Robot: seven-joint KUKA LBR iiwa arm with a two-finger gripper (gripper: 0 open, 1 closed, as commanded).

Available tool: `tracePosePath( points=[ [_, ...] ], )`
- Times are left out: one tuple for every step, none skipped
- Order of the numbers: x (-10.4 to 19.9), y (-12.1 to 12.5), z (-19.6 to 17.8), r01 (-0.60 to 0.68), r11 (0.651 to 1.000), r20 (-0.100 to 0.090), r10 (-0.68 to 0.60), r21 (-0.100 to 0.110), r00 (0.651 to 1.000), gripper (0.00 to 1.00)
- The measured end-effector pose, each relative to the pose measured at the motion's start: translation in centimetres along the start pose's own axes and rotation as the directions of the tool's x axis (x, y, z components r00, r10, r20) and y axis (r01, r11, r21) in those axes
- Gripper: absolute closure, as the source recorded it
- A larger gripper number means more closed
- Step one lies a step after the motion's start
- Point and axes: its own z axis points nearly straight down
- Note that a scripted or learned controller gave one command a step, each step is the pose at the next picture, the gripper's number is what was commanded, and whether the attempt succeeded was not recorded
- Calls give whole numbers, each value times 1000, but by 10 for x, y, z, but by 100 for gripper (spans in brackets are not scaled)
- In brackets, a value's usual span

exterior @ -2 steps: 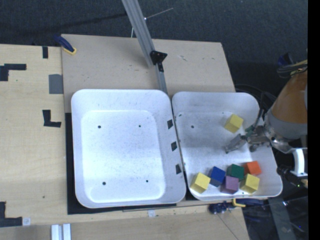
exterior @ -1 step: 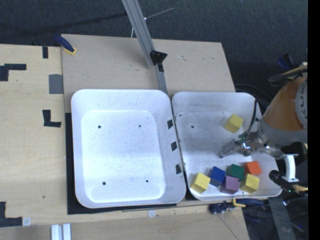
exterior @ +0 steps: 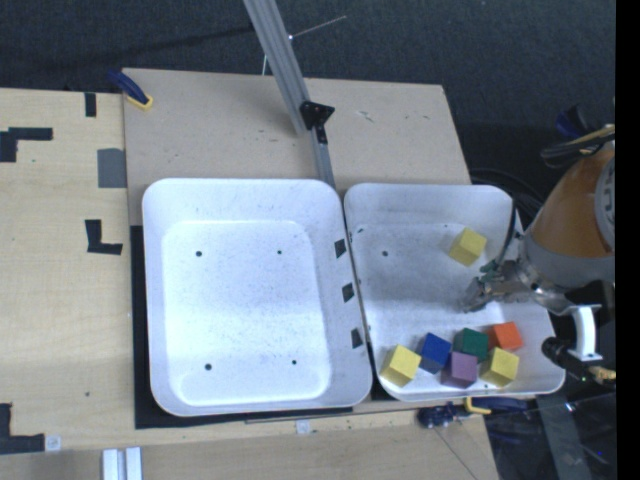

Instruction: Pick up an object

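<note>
Camera view is showing the arm (exterior: 575, 218) reaching in from the right, its jaws hanging low over the right bin (exterior: 420, 208) floor; whether they are wide or narrow, I cannot tell. A yellow cube (exterior: 467, 246) is lying just beside them, apart. Along the near wall are sitting yellow (exterior: 402, 365), blue (exterior: 435, 351), purple (exterior: 463, 368), green (exterior: 471, 343), orange (exterior: 507, 336) and another yellow block (exterior: 503, 366). The left bin (exterior: 240, 193) is sitting alongside on the bench (exterior: 60, 168).

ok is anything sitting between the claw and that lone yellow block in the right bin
Nothing visible. The claw is low over the right bin, and the yellow block lies just beyond it with only bare bin floor between them. The other blocks are clustered on the claw's opposite side.
</note>
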Motion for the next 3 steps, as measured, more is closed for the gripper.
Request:
tracePosePath(
  points=[
    [6,-3,-44,0,1000,2,0,-6,1000,100],
    [16,-6,-98,1,1000,2,-1,-7,1000,100],
    [21,0,-142,0,1000,3,0,-7,1000,100]
  ],
)
